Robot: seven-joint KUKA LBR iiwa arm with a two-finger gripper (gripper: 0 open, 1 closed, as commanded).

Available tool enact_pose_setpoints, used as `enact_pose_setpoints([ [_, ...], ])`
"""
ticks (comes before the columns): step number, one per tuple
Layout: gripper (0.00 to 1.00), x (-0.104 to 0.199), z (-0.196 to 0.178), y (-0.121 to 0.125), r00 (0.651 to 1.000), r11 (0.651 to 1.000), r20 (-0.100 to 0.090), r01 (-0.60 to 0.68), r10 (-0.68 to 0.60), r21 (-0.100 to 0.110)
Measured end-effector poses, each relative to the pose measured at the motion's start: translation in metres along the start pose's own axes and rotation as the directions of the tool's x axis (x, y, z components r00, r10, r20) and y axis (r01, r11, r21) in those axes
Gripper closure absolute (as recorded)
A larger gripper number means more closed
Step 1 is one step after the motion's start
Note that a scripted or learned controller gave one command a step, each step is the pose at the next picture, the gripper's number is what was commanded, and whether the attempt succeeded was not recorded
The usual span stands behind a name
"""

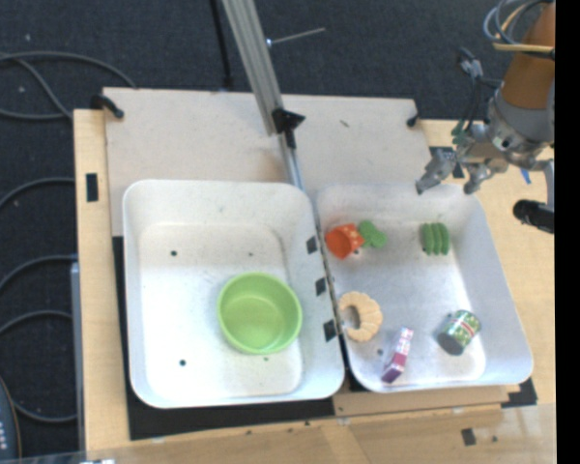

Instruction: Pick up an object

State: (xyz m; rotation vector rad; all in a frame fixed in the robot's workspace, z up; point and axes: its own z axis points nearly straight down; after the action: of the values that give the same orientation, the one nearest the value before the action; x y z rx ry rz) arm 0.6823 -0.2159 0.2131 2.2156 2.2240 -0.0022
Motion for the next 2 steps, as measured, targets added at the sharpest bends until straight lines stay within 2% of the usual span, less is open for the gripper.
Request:
enact_pose_setpoints([
  [1, 0.00, -0.001, 0.000, 0.000, 1.000, 1.000, 0.002, 0.001, -0.001, 0.001],
  [2, 0.00, 0.001, 0.041, -0.006, 1.000, 1.000, 0.002, 0.000, 0.000, 0.000],
])
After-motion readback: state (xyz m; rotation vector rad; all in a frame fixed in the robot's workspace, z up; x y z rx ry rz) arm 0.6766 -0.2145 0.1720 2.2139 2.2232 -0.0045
